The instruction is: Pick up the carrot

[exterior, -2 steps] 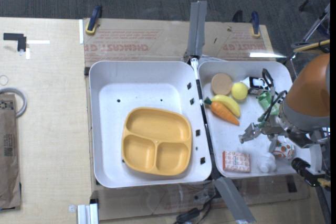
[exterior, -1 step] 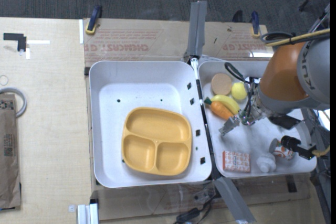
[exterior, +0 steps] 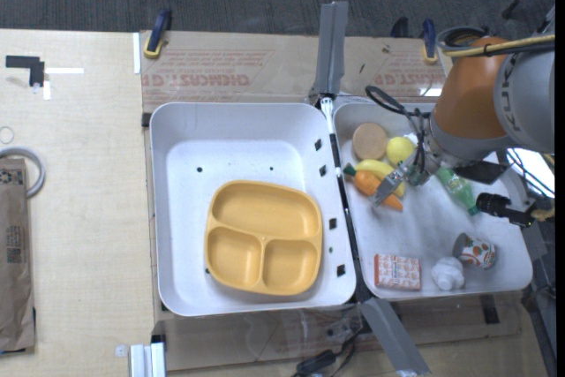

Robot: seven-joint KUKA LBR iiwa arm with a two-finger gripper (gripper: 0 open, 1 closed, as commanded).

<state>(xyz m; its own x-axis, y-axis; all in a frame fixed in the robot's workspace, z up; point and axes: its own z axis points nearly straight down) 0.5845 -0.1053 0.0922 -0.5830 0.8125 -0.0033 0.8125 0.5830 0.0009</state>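
We could not tell how the jaws stood: the gripper point(exterior: 389, 190) was small and blurred, low over the carrot point(exterior: 369, 184), seemingly touching it, and nothing showed clearly between them. The carrot lay by the left wall of the right bin point(exterior: 521, 274), toward its far end, with a banana point(exterior: 378, 169) touching it on the far side and a lemon point(exterior: 400, 149) and a tan disc point(exterior: 370, 139) just beyond. We judged the crowding the main risk: the gripper might catch the banana instead, or shove the carrot against the wall and close on nothing.
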